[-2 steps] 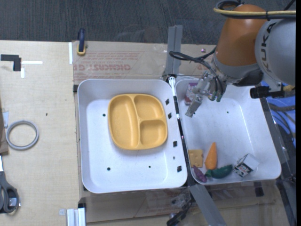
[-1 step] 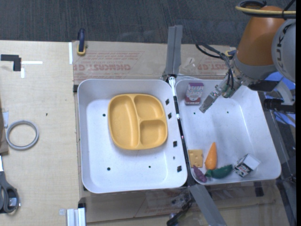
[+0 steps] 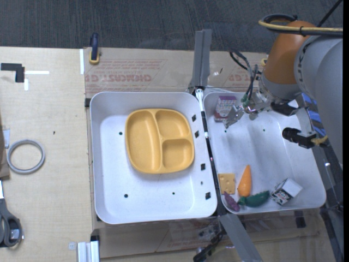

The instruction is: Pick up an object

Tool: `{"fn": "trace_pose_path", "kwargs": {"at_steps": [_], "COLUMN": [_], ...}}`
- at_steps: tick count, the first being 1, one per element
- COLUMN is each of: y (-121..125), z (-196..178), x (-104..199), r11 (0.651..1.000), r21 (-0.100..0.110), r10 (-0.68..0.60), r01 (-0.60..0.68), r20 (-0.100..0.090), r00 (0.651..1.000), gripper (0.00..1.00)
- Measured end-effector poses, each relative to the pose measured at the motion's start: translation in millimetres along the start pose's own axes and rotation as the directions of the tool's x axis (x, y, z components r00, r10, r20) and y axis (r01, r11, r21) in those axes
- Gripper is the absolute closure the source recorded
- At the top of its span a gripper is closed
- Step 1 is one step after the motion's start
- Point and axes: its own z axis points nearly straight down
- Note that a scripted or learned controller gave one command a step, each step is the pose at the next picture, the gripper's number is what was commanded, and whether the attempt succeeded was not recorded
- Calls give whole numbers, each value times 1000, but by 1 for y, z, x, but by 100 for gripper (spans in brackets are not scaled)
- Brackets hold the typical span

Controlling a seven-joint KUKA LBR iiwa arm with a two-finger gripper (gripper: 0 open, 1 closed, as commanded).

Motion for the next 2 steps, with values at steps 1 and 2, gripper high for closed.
{"fn": "trace_pose_path", "kwargs": {"at_steps": [1,2], "y": [-68,-120], "z": [33,33], "x": [-11,0], "r11": [999,999], "r21": [-2,-2], "r10": [-51,-44], "r01": [51,44], "r20": [0,-1], "r00": [999,999], "gripper": [0,0]}}
